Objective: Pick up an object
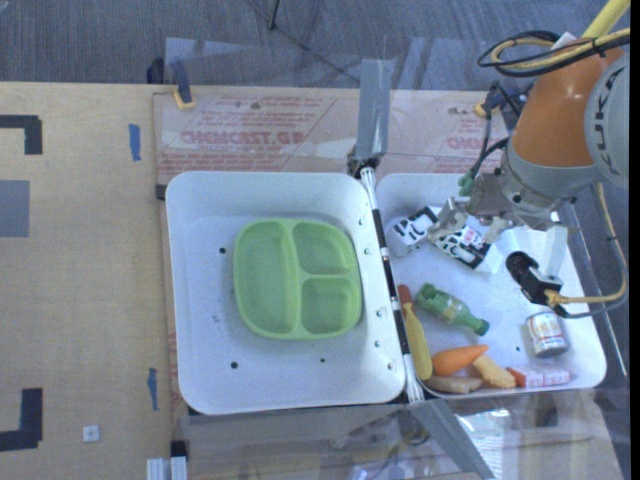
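Pincer over black-and-white toy at right bin's far edge; grip state unclear. Toy looks light, rigid: grasp across middle.

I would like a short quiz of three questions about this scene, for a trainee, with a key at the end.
1. True or false: the green plate lies in the right bin.
2. Which lies nearest the plate? A) can B) banana C) green bottle
3. Fill in: the gripper hangs over the ______ bin.

Key:
1. False; it lies in the left bin.
2. B; the banana lies along the right bin's left wall.
3. Right, above a black-and-white item near the far wall.
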